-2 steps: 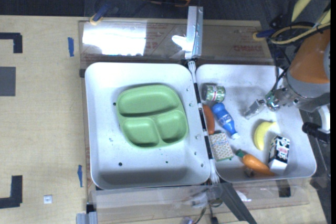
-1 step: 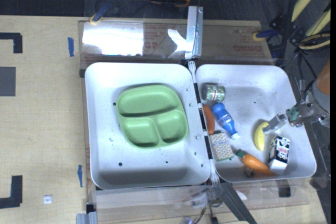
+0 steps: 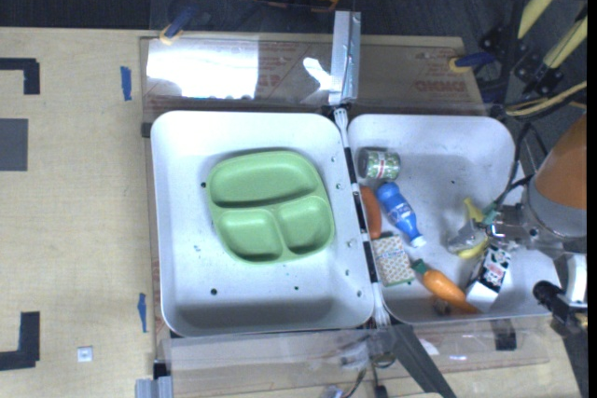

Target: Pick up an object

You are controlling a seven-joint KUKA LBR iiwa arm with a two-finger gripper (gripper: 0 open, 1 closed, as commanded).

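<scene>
The right white bin (image 3: 448, 140) holds several small objects. A green-labelled can (image 3: 380, 165) lies near its back left. A blue bottle (image 3: 399, 212) lies slantwise beside an orange piece (image 3: 372, 210) along the left wall. A patterned packet (image 3: 393, 261) and a toy carrot (image 3: 442, 284) rest near the front. A small black and white box (image 3: 491, 277) stands at the front right. My gripper (image 3: 469, 238) hangs low over the right half of this bin, right at a yellow object (image 3: 478, 215) that it partly hides.
The left white bin (image 3: 177, 200) holds a green divided plate (image 3: 270, 203). A metal divider (image 3: 345, 61) stands behind the seam between the bins. The grey arm with its orange band (image 3: 567, 172) comes in over the right bin's right wall.
</scene>
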